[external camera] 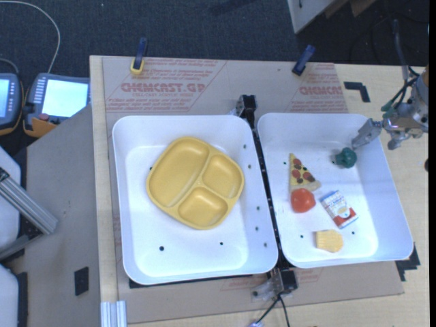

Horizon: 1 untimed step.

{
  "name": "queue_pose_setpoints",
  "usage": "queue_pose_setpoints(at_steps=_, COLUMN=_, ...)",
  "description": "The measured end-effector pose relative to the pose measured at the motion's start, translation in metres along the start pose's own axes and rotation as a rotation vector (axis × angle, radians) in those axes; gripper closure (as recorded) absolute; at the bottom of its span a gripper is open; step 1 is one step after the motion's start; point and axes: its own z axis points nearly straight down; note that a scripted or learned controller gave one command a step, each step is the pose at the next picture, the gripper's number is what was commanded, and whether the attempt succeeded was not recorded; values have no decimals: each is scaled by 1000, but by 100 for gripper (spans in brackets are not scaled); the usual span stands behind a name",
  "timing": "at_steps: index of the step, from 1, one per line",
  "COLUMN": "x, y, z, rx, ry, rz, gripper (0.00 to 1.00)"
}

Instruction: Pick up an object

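Tool (361, 136) hangs at the right bin's (388, 251) far edge beside a green toy (345, 158), likely our target; we cannot tell whether it grips anything.

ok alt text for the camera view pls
A claw reaches in from the right over the right bin, close to a green toy; the bin also holds a pizza slice, tomato, carton and yellow piece. The left bin holds a yellow tray.
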Motion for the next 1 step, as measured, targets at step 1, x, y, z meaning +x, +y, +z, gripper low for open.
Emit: queue_pose_setpoints(at_steps=1, x=10, y=0, z=56, rx=4, ry=2, rz=-1, gripper=0)
